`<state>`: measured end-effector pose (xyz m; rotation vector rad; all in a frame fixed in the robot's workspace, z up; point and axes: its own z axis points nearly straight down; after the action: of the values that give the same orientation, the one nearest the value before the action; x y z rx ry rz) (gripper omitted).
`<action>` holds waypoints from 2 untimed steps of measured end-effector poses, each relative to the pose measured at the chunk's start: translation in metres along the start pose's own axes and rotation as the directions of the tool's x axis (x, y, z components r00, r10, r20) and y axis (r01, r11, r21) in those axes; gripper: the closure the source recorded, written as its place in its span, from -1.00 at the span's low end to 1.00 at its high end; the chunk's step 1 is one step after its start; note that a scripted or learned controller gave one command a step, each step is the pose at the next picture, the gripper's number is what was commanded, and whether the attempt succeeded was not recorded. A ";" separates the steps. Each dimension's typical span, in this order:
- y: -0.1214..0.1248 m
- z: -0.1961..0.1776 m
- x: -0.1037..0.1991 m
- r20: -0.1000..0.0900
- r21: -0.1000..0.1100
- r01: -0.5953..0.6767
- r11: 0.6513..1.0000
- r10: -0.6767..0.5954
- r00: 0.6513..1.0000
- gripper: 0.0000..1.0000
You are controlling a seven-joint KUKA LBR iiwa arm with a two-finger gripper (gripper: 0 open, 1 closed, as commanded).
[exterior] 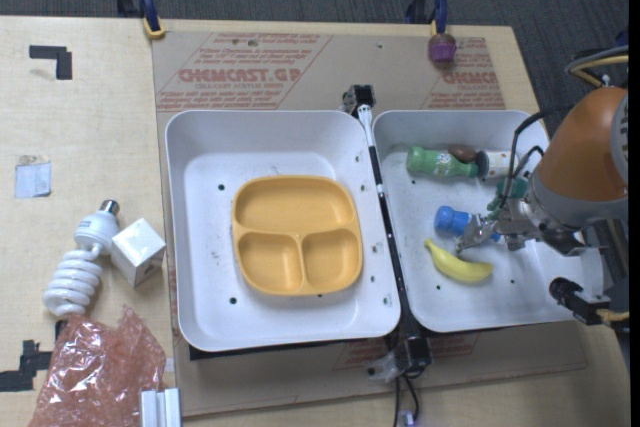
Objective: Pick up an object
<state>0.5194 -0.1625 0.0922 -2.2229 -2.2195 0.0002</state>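
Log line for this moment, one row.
gripper low in right bin | beside blue object, above banana | grasp unconfirmed | yellow tray in left bin

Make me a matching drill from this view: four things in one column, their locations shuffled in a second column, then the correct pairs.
Things
1. divided yellow tray
2. banana
3. green bottle
4. spiral light bulb

Places
A. on the bench, left of both bins
B. right bin, far side
C. left bin
D. right bin, near side, below the blue object

Pairs: 1-C, 2-D, 3-B, 4-A

Glossy plastic yellow tray (297, 233), smooth white bins (190, 215).
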 end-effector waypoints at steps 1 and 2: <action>-0.042 0.000 0.057 0.000 0.000 0.000 1.000 0.000 1.000 -1.00; -0.041 -0.010 0.056 0.000 -0.002 -0.002 1.000 0.002 1.000 1.00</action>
<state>0.4788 -0.1063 0.1022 -2.2262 -2.2187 -0.0026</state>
